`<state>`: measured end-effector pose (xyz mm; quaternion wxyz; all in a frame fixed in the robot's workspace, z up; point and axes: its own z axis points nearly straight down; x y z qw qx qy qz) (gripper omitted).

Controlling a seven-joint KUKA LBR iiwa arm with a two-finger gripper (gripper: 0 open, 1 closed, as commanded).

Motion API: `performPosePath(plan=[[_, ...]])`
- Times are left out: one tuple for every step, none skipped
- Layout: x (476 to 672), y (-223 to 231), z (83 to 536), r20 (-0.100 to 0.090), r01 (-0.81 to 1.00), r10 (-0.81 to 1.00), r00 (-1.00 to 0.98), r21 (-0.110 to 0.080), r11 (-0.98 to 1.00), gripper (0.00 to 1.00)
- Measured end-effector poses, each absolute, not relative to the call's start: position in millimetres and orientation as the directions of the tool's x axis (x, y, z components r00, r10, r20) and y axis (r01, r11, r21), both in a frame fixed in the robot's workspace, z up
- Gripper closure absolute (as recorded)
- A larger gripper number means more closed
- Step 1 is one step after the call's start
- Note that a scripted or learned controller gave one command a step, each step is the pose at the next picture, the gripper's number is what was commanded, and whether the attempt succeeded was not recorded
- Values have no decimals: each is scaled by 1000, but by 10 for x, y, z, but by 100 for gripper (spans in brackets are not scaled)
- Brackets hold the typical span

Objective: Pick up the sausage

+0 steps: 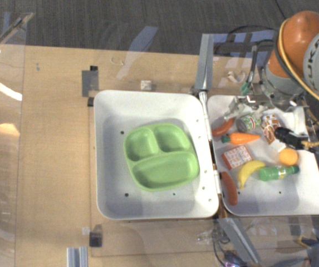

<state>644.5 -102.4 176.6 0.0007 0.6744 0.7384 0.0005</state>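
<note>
There are two sausage-like pieces in the right bin (315, 204): one sausage (230, 187) lies at the bin's lower left, along its left wall, and a second reddish sausage piece (223, 127) lies at the bin's upper left. The tool (249, 100) hangs over the upper part of that bin, near the upper one; whether it is open or closed cannot be told at this angle, and nothing is seen gripped in it.

To do the step well, I judge the tool should settle on one sausage and come straight down with its closing line across the narrow width, centred on the length. The lower sausage sits hard by the wall, so clearance on that side looks scarce; the upper one lies nearer the tool.

Around them lie a carrot (243, 139), a small red box (237, 158), a banana (248, 172), a green bottle (276, 172), an orange (288, 157) and a wrapped packet (269, 128). The carrot lies just beside the upper sausage and could be nudged. The left bin (106, 166) holds a green divided plate (160, 156), well apart from the work.
</note>
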Motion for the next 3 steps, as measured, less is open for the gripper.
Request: performPosePath(plan=[[6679,-908,982,-4,997,997,-75,8,75,0],[6697,-893,1097,-3,997,997,-78,13,78,100],[6696,-327,1867,1,969,969,248,6,-248,100]])
